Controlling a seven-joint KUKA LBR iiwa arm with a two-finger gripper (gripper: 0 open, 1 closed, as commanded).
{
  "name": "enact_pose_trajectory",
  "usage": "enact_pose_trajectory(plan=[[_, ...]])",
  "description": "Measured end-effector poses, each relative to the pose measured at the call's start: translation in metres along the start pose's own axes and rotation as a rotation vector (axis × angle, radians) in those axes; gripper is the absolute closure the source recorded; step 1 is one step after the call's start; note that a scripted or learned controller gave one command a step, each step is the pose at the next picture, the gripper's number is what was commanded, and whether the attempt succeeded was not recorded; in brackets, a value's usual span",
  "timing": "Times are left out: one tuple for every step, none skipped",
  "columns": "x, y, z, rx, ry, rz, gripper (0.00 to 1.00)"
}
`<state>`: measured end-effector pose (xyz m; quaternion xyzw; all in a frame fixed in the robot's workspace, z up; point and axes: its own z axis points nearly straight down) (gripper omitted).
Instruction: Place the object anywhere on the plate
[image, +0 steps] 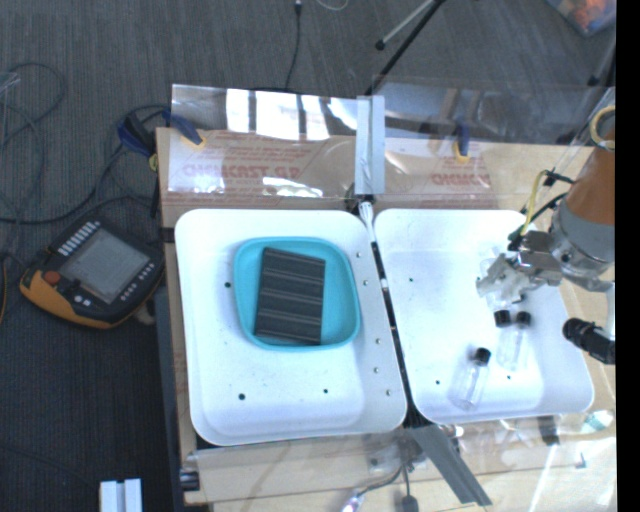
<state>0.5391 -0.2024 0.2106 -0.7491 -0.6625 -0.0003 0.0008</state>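
Down front in the right white bin (440, 400) lies a small clear plastic vial with a black cap (470, 377). The claw (512, 318) hangs just above-right; whether it's open, I can't tell. The risk: slick, round plastic squirts away, never reaching the teal plate (345, 300) carrying a dark ribbed block (290, 295).

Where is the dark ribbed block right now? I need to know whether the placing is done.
The dark ribbed block lies on the teal plate in the left bin, well apart from the gripper over the right bin.
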Motion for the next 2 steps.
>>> enact_pose_trajectory(plan=[[0.000,0.000,0.000,0.000,0.000,0.000,0.00],[-0.008,0.078,-0.116,-0.003,-0.006,0.004,0.00]])
